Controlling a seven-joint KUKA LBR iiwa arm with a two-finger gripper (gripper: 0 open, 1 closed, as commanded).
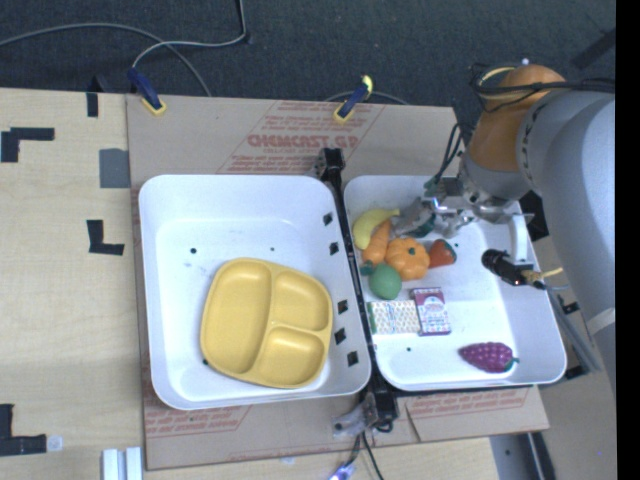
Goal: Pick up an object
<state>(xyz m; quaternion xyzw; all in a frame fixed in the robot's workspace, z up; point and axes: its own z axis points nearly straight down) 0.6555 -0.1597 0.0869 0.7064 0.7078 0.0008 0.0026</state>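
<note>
Two shallow white bins side by side; right bin [535, 343] holds the clutter. Gripper [432, 218] hangs over the pile at the bin's 11 o'clock, mostly masked by wrist hardware. Beneath it: small orange plastic pumpkin [408, 257], yellow lemon [371, 226], green ball [386, 282]. Knobbly purple grape bunch [487, 356] lies alone at 5 o'clock, near the rim. Left bin [170, 228]: glossy yellow compartment tray [266, 321].

Two white bins stood side by side: the left bin [165, 268] held one yellow divided tray [267, 321]. The right bin [520, 353] held one pumpkin [408, 257], one green ball [386, 282], one banana [370, 225], one carrot [378, 243], one grape bunch [487, 356] and two small cards [412, 315].
</note>
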